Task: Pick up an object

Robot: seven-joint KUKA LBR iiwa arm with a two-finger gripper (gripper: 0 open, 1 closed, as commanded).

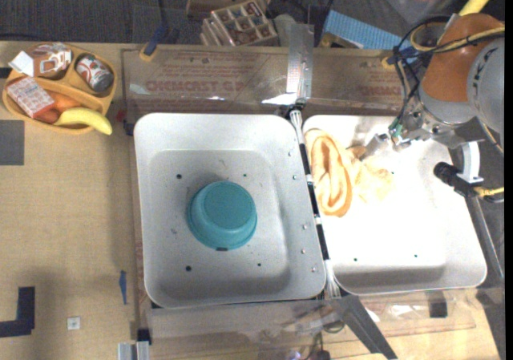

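The yellow-orange looped toy (330, 175) lies in the right bin (417, 262), up against that bin's left wall, its long ring running front to back. A pale, crumpled cloth-like thing (373, 180) sits touching its right side, nearer the bin's middle. The gripper (370, 147) hangs low over the upper part of this bin, just above the pale thing and near the top of the loop; from here it is too blurred and small to make out, so I cannot tell whether it is grasping anything or released. The arm (469, 70) comes in from the right, its orange band bright above the wrist, with cables trailing round it.

In the left bin (160, 142), well apart from the toy, a teal bowl (223, 214) rests upside down near the centre.

Both bins stand side by side on the table (56, 230). At the table's far left corner an orange tray (16, 102) holds a banana (86, 119), a small carton and a couple of tins
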